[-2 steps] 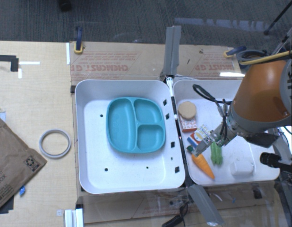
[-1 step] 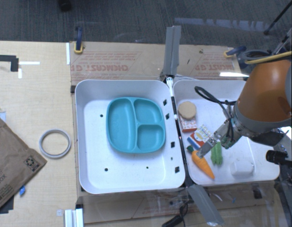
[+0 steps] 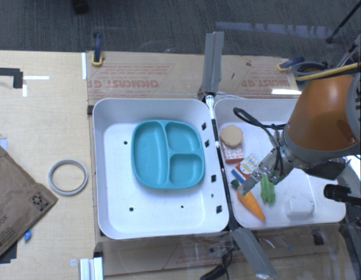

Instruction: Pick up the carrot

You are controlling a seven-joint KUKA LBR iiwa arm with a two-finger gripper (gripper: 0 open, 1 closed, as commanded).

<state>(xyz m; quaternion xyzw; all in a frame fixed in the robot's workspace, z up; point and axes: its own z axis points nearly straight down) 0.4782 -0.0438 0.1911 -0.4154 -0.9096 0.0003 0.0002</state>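
Carrot (image 3: pixel 251 206) lies flat near the front edge of the right bin (image 3: pixel 320 214), orange body angled toward the front, green top (image 3: pixel 267 190) up toward the arm. Gripper (image 3: pixel 252 179) sits low just behind the carrot's thick end, apparently lined up for a grasp; nothing visibly between its fingers, and open or closed cannot be told from here. Just beside: small printed snack packets (image 3: pixel 234 154), text unreadable, a round biscuit-coloured toy (image 3: pixel 231 135), a white block (image 3: pixel 299 207). Left bin (image 3: pixel 110 156) holds a teal divided plate (image 3: pixel 167 154). Cardboard (image 3: pixel 145 74) behind reads mirrored "CHEMCAST". Tape roll (image 3: pixel 68 175) rests on the tabletop (image 3: pixel 40 127).
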